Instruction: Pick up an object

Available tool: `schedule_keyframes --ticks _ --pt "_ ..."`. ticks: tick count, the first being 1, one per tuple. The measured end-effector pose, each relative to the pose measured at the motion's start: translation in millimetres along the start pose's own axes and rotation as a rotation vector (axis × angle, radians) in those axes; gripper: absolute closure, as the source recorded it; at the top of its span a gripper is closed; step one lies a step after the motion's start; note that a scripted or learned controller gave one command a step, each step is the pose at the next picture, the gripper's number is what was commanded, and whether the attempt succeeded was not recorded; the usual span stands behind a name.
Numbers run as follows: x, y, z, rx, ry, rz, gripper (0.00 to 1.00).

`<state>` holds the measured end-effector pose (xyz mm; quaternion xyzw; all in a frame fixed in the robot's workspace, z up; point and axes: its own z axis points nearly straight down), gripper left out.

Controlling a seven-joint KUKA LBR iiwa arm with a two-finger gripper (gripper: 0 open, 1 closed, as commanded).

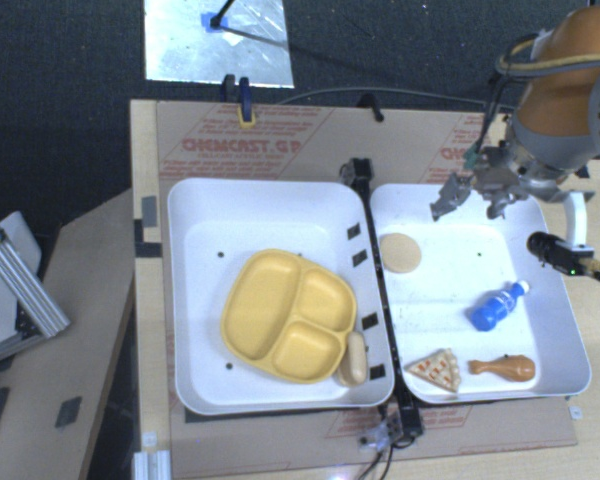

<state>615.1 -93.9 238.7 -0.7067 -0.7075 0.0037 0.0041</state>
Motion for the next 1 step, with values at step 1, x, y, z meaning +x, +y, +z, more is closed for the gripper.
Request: schedule_keyframes --ticks 1 --pt "0.2 2.1 -7.5 -0.012 -0.001 -0.002 0.0"
